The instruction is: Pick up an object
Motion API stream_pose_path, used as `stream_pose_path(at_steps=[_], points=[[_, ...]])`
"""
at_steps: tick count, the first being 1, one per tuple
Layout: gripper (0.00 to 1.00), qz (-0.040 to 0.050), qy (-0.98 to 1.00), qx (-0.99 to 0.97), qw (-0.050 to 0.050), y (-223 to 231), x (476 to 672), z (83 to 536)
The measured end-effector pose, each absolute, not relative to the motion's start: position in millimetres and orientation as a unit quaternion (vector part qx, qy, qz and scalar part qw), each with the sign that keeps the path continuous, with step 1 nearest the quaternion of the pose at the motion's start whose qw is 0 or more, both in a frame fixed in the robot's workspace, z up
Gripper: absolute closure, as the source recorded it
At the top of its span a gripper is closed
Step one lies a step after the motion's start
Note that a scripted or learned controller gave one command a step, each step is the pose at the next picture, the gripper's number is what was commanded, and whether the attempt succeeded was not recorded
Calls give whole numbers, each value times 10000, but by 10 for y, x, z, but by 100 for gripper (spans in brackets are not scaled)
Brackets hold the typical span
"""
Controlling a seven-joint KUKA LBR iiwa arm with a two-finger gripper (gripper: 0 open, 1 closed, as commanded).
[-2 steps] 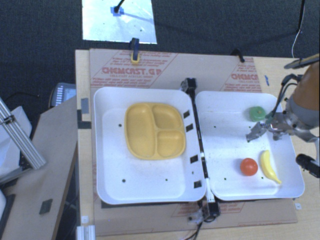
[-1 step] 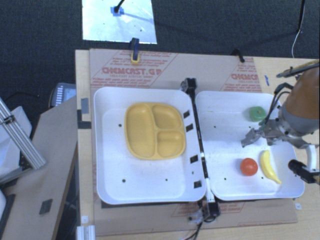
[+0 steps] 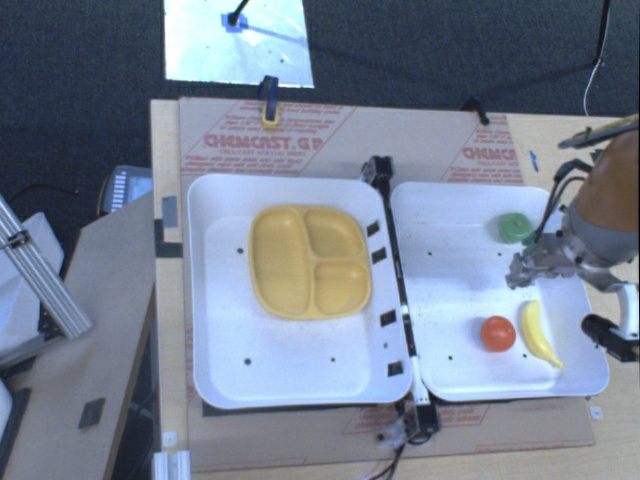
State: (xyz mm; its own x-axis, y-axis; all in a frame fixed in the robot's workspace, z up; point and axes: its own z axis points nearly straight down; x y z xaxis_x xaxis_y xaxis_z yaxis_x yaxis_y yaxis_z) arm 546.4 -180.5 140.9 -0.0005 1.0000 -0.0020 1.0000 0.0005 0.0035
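Now poised over the right bin (image 3: 440,368), nothing between the fingers.

Gripper (image 3: 528,268) low over the bin floor, fingers apparently close together, though hard to judge at this size; no object caught. Nearest candidates: banana (image 3: 538,334) just below in the camera view, long axis running top to bottom with a slight lean; red ball (image 3: 497,334) beside the banana, to its left; green object (image 3: 515,228) just above the gripper, near the bin's far wall. Probably a short drop toward the banana, closing across its narrow width. Farther out, yellow divided plate (image 3: 305,261) in the left bin (image 3: 220,368), well apart.
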Motion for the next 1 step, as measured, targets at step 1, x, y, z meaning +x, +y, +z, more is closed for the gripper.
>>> stream_pose_path(at_steps=[1], points=[[100,17,7082,7060,39,-1879,5471,2033]])
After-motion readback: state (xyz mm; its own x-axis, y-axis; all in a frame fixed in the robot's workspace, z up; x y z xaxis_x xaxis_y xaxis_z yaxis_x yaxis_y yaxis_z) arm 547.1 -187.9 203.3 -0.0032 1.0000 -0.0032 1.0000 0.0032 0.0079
